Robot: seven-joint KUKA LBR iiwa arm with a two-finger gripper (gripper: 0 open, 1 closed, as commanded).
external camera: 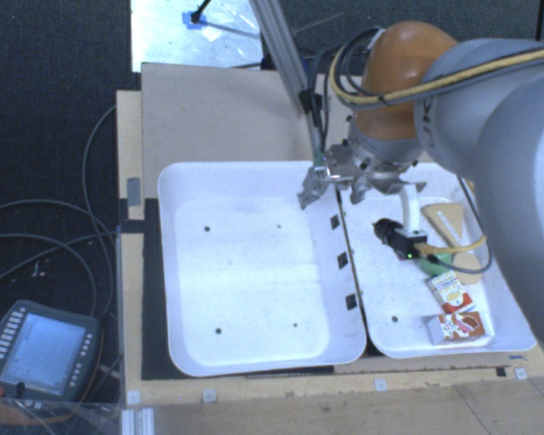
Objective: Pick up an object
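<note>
Red-and-white carton (459, 325) lies flat in the near right corner of the right bin (394, 332), with a smaller yellow-and-white packet (446, 288) just beside it on the far side; a tan wedge (451, 224) and a green item (440, 261) sit further back in the same bin. The gripper (334, 187) hangs over the far end of the divide between the right bin and the left bin (254, 270), well apart from the carton and with nothing seen in its grasp; whether it stands apart or together cannot be told from this angle. The carton looks light and fairly stiff, though thin card would likely dent under a hard squeeze. Taking it across its narrower width, near the middle, seems the safest hold, since its printed faces are probably smooth and could slip.
</note>
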